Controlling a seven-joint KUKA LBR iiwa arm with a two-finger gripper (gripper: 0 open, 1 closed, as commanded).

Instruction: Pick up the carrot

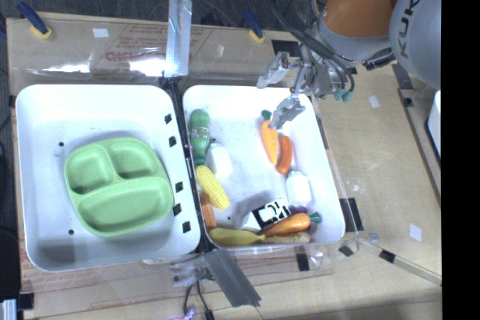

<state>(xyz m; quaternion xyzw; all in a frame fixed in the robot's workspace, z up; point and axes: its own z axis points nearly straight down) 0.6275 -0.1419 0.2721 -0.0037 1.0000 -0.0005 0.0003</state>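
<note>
An orange carrot (268,142) with a small green top lies in the right bin (247,97), near its right wall, beside a reddish-orange sausage (284,154). My gripper (281,94) hangs over the bin's far right corner, just above the carrot's green end. It is open, with one finger (274,73) toward the back wall and the other finger (287,112) close to the carrot's top. Nothing sits between the fingers. A second orange, green-tipped vegetable (289,223) lies at the bin's front.
The right bin also holds a green bottle (199,131), a corn cob (212,186), a white block (221,161), a white bottle (298,189), a banana (236,237) and a black-and-white box (270,212). A green divided plate (118,183) lies in the left bin (37,116).
</note>
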